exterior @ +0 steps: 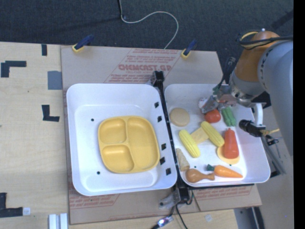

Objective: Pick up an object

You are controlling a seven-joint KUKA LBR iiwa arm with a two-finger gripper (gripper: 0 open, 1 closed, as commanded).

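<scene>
While the arm reaches in from the right of the frame, its gripper hangs low over the upper part of the right bin, just above a red tomato; whether it pinches anything I cannot tell; a green piece lies beside the tomato; lower in that bin sit a round biscuit, two corn cobs, a red pepper, a carrot and a drumstick; at centre frame, the left bin holds a yellow divided plate.
</scene>
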